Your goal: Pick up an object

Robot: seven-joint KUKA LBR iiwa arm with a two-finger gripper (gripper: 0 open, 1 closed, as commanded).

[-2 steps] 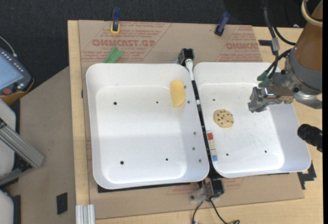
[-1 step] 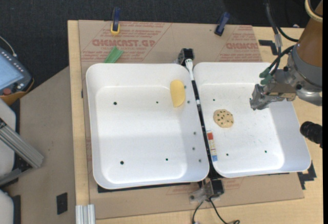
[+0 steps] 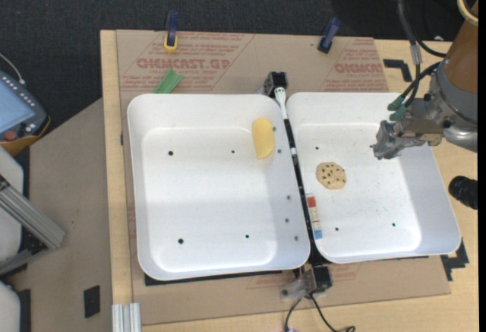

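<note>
Approach step, nothing grasped: claw point(image 3: 386, 147) poised over right bin point(image 3: 425, 239), finger state impossible to tell, cookie point(image 3: 331, 175) lying at claw's 8 o'clock, yellow piece point(image 3: 263, 138) in left bin point(image 3: 152, 247); next likely shifting over cookie, then descending.

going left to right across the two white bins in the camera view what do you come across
left bin → yellow piece → marker on the divide between the bins → cookie → gripper over the right bin
</note>
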